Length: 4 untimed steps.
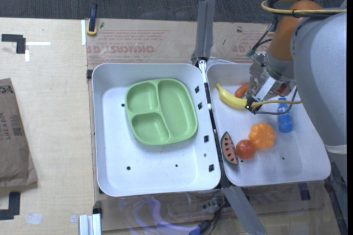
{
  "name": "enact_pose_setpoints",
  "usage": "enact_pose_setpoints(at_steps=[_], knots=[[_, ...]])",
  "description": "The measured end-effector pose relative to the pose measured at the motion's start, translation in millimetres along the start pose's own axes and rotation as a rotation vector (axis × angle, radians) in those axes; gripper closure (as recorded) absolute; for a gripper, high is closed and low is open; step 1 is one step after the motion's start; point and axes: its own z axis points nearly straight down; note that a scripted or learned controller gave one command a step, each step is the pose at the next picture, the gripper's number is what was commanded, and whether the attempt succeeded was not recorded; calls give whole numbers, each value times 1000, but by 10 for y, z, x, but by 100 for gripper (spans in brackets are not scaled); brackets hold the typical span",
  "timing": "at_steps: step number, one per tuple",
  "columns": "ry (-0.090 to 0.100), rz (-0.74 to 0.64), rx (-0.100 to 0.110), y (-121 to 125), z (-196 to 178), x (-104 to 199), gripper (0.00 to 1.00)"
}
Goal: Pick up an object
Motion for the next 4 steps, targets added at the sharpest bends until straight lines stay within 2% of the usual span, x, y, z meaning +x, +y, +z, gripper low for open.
enact_pose_setpoints(at_steps=[1,2,3,4], knots=[[0,303,1,-356,4,-17,100],[0,434,-1,-611,-1001,588,100],[1,602,-1,-668,-1224,677,100],[1,589,0,-704,-1123,864,100]])
